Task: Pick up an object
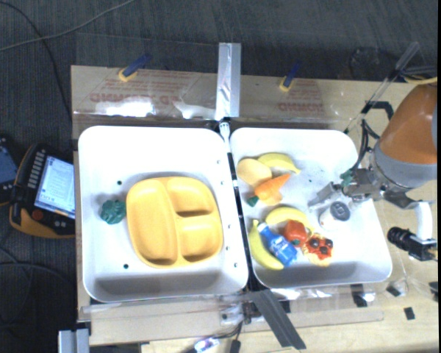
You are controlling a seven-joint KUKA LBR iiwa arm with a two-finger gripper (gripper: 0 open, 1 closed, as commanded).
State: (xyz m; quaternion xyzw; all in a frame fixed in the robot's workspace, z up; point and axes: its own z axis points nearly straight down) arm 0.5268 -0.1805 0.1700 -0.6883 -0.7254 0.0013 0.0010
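Toys crowd the right bin, my landmark throughout. Along its near wall lie a banana, a blue packet, a red piece and small orange bits. Farther in, toward the divider, sit a carrot and a pale yellow fruit, long axes slanting. The gripper hovers over the bin's right half with jaws slightly spread, pinching nothing. The likeliest targets lie left of and nearer than the jaws.
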